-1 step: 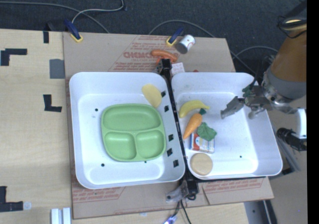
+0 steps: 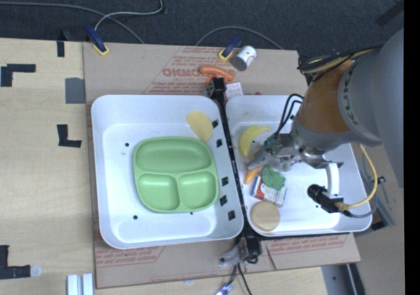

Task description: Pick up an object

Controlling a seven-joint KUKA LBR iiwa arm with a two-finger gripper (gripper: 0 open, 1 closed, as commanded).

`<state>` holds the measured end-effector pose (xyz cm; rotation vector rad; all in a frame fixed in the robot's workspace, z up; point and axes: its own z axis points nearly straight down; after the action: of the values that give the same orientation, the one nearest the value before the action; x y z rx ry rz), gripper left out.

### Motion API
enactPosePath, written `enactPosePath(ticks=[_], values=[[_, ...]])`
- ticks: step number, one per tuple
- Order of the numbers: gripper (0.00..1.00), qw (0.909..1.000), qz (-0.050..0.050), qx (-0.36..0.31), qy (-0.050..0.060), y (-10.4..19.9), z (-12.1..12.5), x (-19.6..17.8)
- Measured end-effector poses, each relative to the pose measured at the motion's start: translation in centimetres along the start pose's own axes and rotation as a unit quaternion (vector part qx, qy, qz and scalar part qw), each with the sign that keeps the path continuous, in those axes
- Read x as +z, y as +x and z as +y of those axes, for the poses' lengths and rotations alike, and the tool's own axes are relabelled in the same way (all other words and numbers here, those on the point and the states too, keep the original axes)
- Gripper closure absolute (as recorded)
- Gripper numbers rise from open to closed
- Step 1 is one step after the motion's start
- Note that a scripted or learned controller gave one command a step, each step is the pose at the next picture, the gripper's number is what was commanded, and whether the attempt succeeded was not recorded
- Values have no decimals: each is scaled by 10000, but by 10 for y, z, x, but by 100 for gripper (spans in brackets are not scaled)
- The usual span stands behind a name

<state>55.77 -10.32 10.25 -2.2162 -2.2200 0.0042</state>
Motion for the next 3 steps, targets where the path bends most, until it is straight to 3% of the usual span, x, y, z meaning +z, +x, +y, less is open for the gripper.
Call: enactPosePath(ticks=[1,2,3], values=[[0,10000,-11,2,-46,-8,54,16],[0,10000,-65,29,-45,2,58,16],[0,10000,-13,-1,-40,4,81,16]])
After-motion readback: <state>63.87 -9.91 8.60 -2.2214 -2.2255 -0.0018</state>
